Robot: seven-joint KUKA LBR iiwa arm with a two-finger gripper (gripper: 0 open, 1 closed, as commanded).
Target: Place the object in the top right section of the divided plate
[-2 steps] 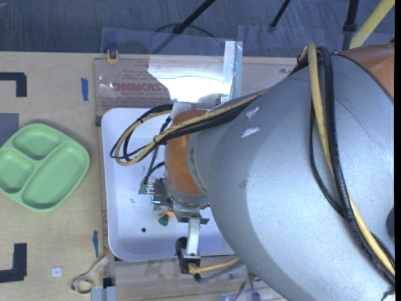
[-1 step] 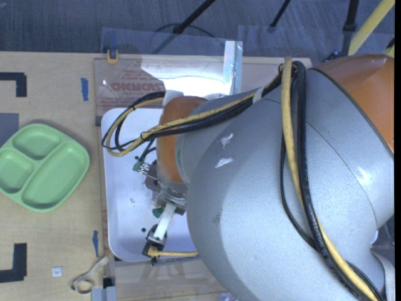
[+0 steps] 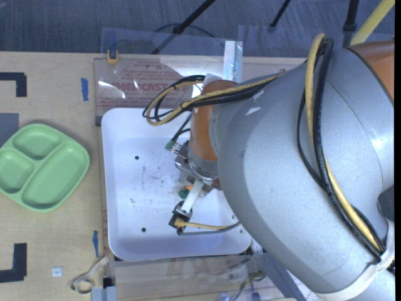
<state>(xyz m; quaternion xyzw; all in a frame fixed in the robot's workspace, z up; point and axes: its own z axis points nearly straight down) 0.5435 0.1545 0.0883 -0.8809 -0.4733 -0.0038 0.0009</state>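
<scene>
The green divided plate (image 3: 42, 166) lies on the wooden bench at the far left, outside the bins, with two small sections on its upper left and one long section on its right. My gripper (image 3: 190, 179) points down over the middle-right of the white bin (image 3: 125, 168), well to the right of the plate. The orange-banded wrist and the big grey arm cover it from above. A small green bit (image 3: 184, 193) shows just under the wrist; I cannot tell what it is. No loose object is plain to see on the bin floor.
The arm (image 3: 301, 168) covers the right half of the view. A clear plastic sheet (image 3: 163, 74) stands behind the bin. Black corner marks (image 3: 15, 83) and blue tape (image 3: 84, 88) sit on the bench. A tan loop (image 3: 88, 279) lies at the bin's front left corner.
</scene>
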